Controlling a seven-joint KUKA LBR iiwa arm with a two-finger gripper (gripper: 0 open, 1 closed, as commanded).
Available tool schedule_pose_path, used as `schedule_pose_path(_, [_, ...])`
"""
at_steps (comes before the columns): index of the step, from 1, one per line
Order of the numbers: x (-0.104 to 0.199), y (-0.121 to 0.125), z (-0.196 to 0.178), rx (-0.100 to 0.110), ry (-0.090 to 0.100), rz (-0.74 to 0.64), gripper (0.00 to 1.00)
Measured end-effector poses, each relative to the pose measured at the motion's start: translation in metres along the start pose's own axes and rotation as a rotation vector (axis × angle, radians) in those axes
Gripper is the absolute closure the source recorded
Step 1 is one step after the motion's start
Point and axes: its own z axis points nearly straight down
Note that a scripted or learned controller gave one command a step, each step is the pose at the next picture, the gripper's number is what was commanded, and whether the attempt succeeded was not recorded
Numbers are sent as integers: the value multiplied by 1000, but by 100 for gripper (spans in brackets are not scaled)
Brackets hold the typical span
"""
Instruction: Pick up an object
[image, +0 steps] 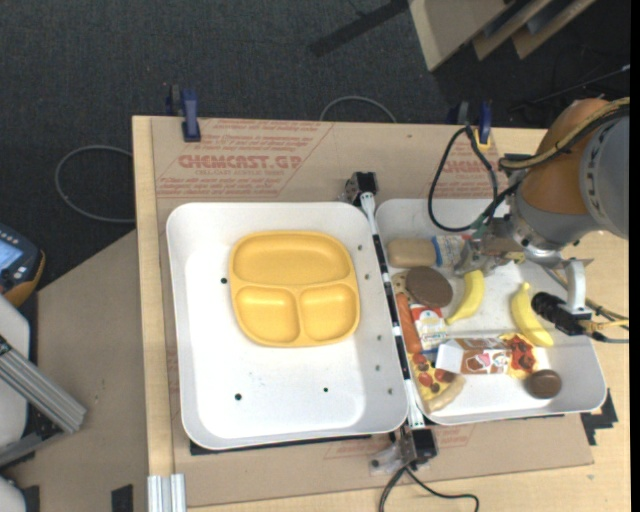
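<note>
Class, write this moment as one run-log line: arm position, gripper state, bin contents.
arm: over right bin | gripper: state unclear | right bin: two bananas, toy food | left bin: yellow tray

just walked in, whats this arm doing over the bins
A grey and orange robot arm reaches in over the right bin, which holds toy food: two bananas, a hot dog, a pizza slice. Its gripper hovers near the bin's far side with nothing visibly held. The left bin holds a yellow divided tray.
</note>
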Motion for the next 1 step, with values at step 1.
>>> schedule_pose_path(1, [95, -20, -96, -4, 3, -8, 100])
